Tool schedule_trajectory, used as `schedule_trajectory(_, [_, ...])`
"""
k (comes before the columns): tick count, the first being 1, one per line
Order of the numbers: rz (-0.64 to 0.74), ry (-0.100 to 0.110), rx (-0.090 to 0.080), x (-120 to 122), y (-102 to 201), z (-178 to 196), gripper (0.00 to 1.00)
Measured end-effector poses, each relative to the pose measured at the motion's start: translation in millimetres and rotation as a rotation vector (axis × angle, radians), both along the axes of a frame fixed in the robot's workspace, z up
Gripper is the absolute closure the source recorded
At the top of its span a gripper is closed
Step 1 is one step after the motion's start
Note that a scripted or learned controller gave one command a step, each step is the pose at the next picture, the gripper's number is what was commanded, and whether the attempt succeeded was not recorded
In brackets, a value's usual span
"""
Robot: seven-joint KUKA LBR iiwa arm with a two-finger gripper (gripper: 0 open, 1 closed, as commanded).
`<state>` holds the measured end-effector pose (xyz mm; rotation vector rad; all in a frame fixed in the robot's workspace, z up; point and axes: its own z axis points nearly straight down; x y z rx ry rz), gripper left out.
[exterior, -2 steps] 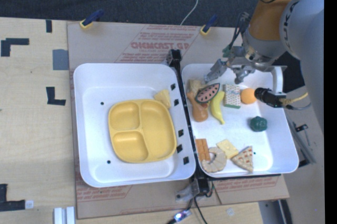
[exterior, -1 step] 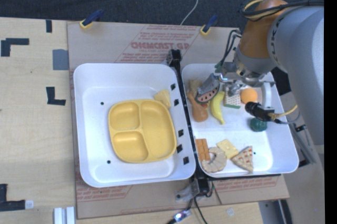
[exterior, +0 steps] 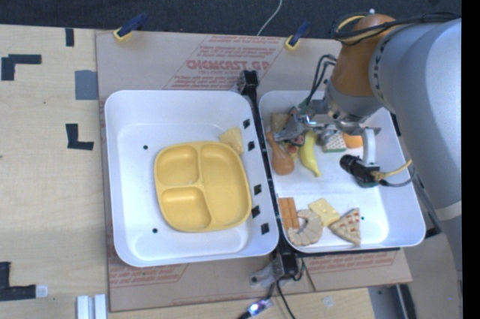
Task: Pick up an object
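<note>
Toy foods in the right bin (exterior: 390, 231), well spread: banana (exterior: 309, 152) near the middle, long axis running roughly up and down the view, slightly tilted, lower tip toward the lower right; brown sausage-like piece (exterior: 281, 160) just beside it on the left, close to the bin's left wall, also lengthwise up the view. Lower down, an orange stick (exterior: 287, 212) lying upright along the left wall, a round tan slice (exterior: 305, 229) touching its lower end, a pale yellow cheese block (exterior: 324, 209) next to that, and a pizza wedge (exterior: 347, 226) pointing toward the upper right. Pincer (exterior: 291, 131) hanging over the upper left part of the same bin, just above the sausage and banana tops; grip width impossible to tell, nothing plainly between the fingers. Grey arm (exterior: 420, 85) with orange band (exterior: 360, 66) reaching in from the right. In the left bin (exterior: 127, 115), a yellow divided plate (exterior: 201, 185), with a small pale yellow piece (exterior: 232, 137) at its upper right corner. Both bins on cardboard over the counter (exterior: 45, 182).
</note>
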<state>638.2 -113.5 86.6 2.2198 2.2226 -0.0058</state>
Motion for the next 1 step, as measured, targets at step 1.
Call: schedule_trajectory(1, [0.000, -0.004, 0.000, 0.7, 1.4, 10.9, 1.00])
